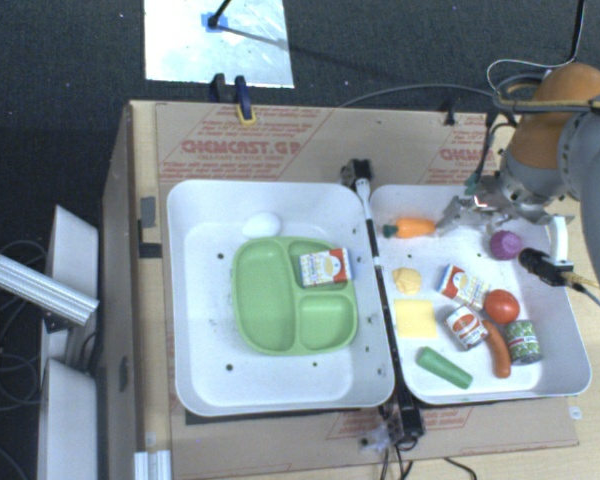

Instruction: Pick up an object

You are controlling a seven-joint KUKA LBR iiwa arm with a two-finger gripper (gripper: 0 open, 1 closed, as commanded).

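Camera view shows two white bins: the left bin (205,368) holds a green divided tray (270,308) with a small carton (323,266) on its far right corner; the right bin (570,363) holds the toy food. The gripper (467,208) hovers at that bin's far edge, just right of the carrot (413,228), carrying nothing I can see; whether it is open I cannot tell. Picking is not yet done.

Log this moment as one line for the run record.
arm: over right bin far end | pincer: beside carrot, nothing seen held | left bin: green tray with small carton | pick: not yet done
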